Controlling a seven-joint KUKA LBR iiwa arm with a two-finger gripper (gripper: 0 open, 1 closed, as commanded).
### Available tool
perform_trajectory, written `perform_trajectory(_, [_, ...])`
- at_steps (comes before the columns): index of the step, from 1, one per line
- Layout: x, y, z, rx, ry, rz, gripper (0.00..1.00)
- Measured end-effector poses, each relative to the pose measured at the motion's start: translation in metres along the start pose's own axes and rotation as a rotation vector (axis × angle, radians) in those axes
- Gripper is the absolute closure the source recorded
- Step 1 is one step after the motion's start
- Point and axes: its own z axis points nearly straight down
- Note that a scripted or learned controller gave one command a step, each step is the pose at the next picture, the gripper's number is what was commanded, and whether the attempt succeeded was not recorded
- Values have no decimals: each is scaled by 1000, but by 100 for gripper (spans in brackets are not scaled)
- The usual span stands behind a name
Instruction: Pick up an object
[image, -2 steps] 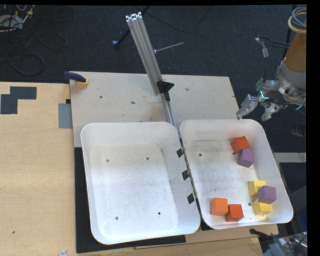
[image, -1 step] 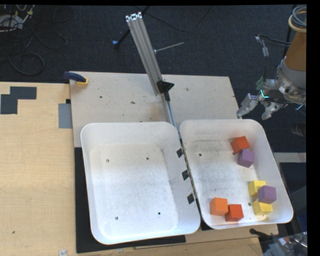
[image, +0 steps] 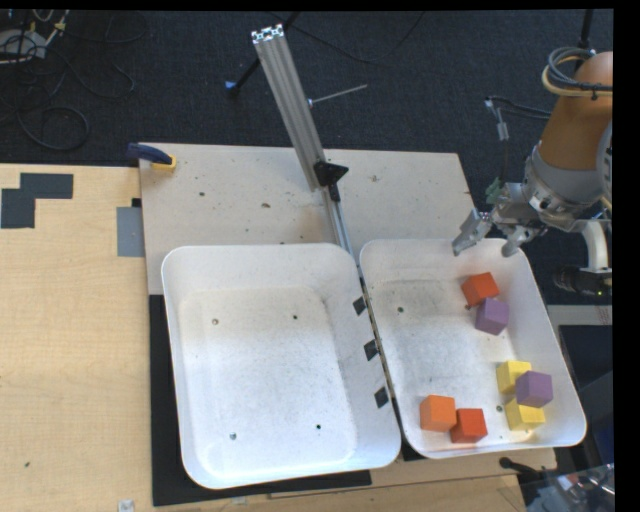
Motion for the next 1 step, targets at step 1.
perform_trajectory(1, [6,-6,47,0,0,0,0])
